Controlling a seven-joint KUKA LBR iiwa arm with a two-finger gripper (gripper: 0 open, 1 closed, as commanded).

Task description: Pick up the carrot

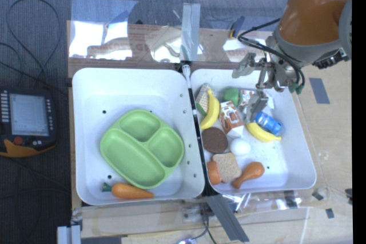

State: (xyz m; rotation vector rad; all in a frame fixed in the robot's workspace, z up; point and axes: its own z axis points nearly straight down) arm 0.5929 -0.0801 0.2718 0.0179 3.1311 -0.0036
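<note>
Left bin (91,88): green divided plate (143,148), with the carrot (131,192) lying at its near edge, by the bin's near wall. Right bin (297,163): mixed toy foods; gripper (258,101) hangs above them, jaw state cannot be told

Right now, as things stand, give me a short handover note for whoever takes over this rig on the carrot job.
Gripper: over the right bin, among the toy food near the blue can; nothing can be seen held between its fingers.
Carrot: lying in the left bin at its front edge, just below the green divided plate, far from the gripper.
Done: nothing yet; the carrot is untouched.
Left: bring the arm across the divider to the left bin, come down on the carrot, grasp it and lift it. The plate sits close beside it, so approach with care.
</note>
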